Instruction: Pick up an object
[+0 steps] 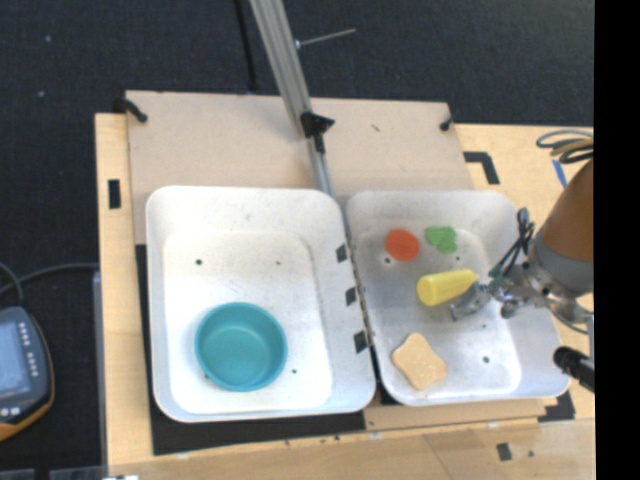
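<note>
At the far left edge, on the dark floor beside the bench, lies a handheld controller (18,363) with a grey screen and an orange rim. A black cable goes from it toward the top.

Next comes the left bin (170,238), white and shallow. In its lower part stands a teal bowl (240,345), upright, with the opening up. It is well apart from all other things.

Above the place where the two bins meet, a metal bar (283,53) goes at a slant from the top of the view down to the back edge of the bins. Behind the bins lies a flat brown board (230,148).

Then the right bin (480,373). In its upper part I see an orange disc (402,245) and just beside it, on the right, a small green piece (440,237). Below these two lies a yellow object (444,287) on its side, and its narrow end points to the right, toward me. Near the front wall of this bin lies a tan piece (419,361), like a slice of bread.

My gripper (468,306) is low in the right bin, just beside the narrow end of the yellow object. Whether it touches this object, I cannot tell. Also I cannot tell if my jaws are apart or together; they are too small and blurred. My arm (568,233), with its orange band, comes in from the right.
</note>
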Robot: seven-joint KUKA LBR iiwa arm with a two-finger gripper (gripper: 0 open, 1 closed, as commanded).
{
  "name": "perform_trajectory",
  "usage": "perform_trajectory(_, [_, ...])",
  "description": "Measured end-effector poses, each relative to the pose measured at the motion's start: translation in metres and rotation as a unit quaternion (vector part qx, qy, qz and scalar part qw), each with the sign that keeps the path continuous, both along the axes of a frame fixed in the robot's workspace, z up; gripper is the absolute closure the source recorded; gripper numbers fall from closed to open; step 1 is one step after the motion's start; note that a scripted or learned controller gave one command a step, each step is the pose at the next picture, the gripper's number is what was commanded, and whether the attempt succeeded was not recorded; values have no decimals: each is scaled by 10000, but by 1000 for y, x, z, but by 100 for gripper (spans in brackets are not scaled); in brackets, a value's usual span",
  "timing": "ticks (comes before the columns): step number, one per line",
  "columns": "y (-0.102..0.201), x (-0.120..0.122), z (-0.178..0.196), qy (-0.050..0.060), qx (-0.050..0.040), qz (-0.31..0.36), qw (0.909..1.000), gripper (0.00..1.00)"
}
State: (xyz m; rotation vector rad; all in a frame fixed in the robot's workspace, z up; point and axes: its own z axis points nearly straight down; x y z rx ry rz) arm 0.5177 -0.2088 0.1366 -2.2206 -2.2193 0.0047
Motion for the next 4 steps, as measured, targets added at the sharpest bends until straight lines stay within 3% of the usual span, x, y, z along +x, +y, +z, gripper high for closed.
perform_trajectory(1, [-1, 1, -35, -29, -7, -4, 10000, 0])
perform_trajectory(2, [-2, 1, -24, -50, -12, -26, 10000, 100])
perform_trajectory(4, [0, -1, 87, -36, -9, 18, 10000, 100])
